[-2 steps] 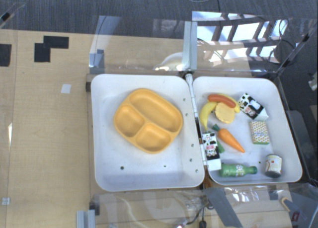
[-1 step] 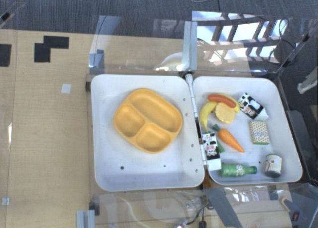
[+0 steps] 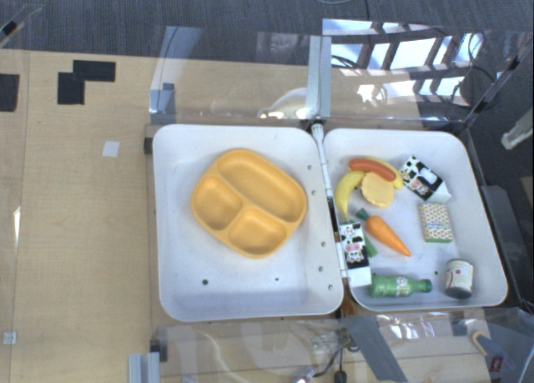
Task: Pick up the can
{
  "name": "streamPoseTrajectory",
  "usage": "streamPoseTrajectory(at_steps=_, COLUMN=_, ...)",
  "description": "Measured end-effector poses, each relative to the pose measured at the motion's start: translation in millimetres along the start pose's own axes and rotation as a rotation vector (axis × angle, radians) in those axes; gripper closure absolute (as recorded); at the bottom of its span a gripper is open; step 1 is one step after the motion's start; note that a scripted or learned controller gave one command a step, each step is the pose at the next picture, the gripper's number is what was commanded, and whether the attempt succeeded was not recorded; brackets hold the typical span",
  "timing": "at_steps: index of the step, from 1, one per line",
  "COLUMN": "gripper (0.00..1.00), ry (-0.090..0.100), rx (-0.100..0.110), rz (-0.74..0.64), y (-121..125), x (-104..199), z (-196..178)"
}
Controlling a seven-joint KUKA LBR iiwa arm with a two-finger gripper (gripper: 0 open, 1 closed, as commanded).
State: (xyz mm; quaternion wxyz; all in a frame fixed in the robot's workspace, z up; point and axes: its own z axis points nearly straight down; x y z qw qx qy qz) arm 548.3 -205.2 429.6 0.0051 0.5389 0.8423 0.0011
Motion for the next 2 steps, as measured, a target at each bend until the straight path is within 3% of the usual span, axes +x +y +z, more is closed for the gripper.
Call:
streamPoseTrajectory(at_steps=1, gripper=1.0, ry=-0.007, rx=-0.007, rz=-0.006, y=2, x=0, z=-13)
streamPoseTrajectory(at_steps=2, gripper=1.0, ry=-0.015, rx=-0.015, rz=-0.011, y=4, x=0, z=-27)
